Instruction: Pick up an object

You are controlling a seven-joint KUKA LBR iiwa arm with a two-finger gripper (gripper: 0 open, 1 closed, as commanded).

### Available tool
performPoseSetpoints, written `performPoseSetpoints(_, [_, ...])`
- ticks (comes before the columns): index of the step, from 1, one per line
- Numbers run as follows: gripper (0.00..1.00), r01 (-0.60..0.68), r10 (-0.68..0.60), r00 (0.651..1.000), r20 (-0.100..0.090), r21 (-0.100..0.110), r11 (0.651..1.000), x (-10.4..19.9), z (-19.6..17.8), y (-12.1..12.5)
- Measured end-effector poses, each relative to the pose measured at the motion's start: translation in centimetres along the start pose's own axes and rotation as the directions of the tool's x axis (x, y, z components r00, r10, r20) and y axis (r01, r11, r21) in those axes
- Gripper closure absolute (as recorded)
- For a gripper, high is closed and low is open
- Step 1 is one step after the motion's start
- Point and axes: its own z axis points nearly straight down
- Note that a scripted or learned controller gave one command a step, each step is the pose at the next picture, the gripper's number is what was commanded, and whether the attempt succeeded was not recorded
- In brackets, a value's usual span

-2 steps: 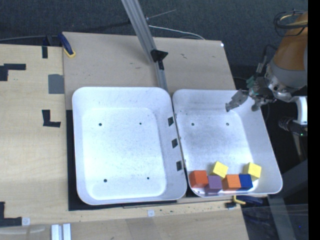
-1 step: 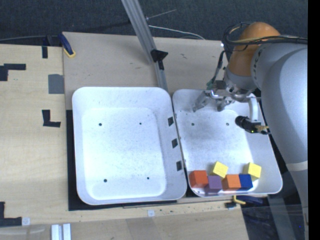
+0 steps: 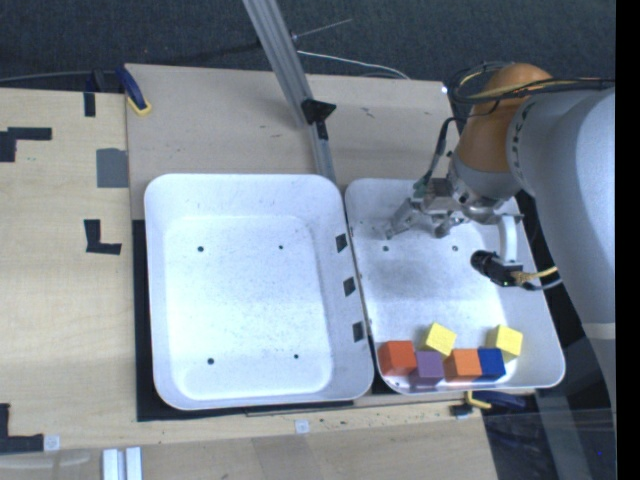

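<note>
My gripper (image 3: 412,217) hung over the far end of the right bin (image 3: 400,268); I could not tell its state. The blocks lay well apart from it, clustered at the bin's near wall: an orange block (image 3: 398,356), purple block (image 3: 430,366), two yellow blocks (image 3: 440,338), a second orange block (image 3: 465,364), and a blue block (image 3: 490,363). The left bin (image 3: 160,268) sat beside

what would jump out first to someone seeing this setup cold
The bright blocks clustered along the near edge of the right bin: orange, purple, blue and two yellow. Next, the big grey arm with its orange band, reaching in from the right with its pincer over the bin's far end, well away from the blocks.
</note>
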Motion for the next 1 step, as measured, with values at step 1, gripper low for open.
performPoseSetpoints(1, [0.00, 0.007, -0.007, 1.000, 0.008, 0.006, 1.000, 4.82, -0.13, 2.87])
